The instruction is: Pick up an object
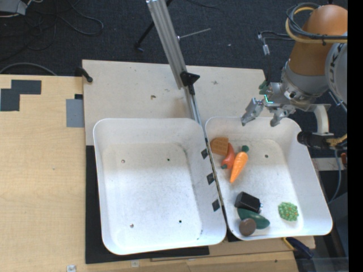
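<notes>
Gripper point(264, 114) hangs over the back edge of the right bin point(311, 169), fingers spread apart with nothing between them. The arm point(317, 44) comes in from the right, orange band above the wrist.

All the objects sit in the right bin, none touching the gripper:
- toy carrot point(237, 166), orange with a green tip, lying at a slant near the bin's left wall, well below the gripper
- red piece point(228, 157) tucked just beside the carrot on its left, touching it
- brown block point(219, 146) at the upper left, touching the red piece
- black box point(248, 201) lower down, mid-bin
- dark green thing point(258, 220) just under the black box, touching it
- brown round ball point(247, 227) at the front edge, against the green thing
- knobbly light-green ball point(288, 211) on its own toward the front right corner

Left bin point(147, 180) sits side by side with the right one on the desk point(136, 89). A metal rail point(170, 44) runs at a slant from the back down to the seam between the bins.
</notes>
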Controlling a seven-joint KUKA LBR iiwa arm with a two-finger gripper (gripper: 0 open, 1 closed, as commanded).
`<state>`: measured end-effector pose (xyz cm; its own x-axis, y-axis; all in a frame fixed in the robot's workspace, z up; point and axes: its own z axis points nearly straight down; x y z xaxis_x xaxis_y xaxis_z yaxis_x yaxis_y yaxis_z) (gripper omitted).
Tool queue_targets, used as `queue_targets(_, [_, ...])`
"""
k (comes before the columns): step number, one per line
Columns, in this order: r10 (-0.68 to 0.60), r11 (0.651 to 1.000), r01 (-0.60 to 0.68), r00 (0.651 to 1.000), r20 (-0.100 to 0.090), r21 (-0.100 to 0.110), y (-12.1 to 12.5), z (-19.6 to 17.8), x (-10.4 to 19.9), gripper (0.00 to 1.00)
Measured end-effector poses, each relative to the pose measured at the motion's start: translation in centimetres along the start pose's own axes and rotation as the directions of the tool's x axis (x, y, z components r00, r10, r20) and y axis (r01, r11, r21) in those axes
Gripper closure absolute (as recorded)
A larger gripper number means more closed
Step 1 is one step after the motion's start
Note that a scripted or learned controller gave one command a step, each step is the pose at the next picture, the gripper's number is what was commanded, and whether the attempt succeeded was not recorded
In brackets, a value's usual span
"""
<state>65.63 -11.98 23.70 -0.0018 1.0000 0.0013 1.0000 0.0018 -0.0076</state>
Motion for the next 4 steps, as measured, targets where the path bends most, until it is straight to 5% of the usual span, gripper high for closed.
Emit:
queue_targets(1, [-0.002,1.000,0.002,1.000,0.001,-0.004,0.1,-0.3,0.0,0.00])
queue_targets(4, [-0.004,1.000,0.004,1.000,-0.002,-0.007,1.2,14.2,1.3,0.00])
